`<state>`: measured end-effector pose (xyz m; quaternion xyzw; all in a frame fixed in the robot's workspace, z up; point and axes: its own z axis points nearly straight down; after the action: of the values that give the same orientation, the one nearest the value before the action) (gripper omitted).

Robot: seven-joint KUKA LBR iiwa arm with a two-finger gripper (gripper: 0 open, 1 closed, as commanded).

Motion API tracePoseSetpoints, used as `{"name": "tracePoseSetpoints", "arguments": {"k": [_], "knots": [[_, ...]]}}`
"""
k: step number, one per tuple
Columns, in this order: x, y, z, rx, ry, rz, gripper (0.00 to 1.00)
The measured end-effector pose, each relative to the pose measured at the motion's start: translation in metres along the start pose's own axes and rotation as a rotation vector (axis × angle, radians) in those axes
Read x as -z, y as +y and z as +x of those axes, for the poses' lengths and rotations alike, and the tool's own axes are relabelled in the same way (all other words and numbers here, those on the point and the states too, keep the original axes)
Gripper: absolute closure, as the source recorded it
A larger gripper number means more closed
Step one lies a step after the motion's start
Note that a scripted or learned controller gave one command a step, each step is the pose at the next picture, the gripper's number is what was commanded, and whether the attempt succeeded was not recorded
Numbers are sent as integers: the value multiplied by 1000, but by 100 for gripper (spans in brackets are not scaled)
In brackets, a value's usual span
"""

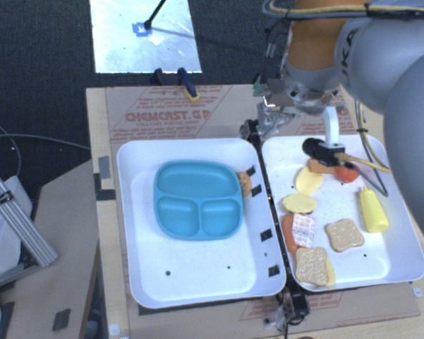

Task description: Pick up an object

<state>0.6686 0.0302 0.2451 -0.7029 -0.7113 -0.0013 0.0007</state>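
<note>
The blue tray (197, 200) fills the left bin (196, 268); the end effector (265, 122) hangs over the bins' back junction, open or closed I cannot tell; in the right bin (398, 255), the isolated yellow bottle (372, 209) looks easiest; approach squarely across its width.

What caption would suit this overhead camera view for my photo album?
Robot arm reaching in: blue divided plate in the left white bin, yellow bottle and bread slices in the right white bin.
</note>
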Motion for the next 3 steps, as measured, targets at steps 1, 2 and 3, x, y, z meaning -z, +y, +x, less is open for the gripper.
{"name": "tracePoseSetpoints", "arguments": {"k": [1, 2, 3], "knots": [[-65, -74, -1, -12, -2, 12, 100], [-61, -70, 56, -2, 0, -1, 100], [-3, -132, 44, -12, -1, 0, 100]]}}
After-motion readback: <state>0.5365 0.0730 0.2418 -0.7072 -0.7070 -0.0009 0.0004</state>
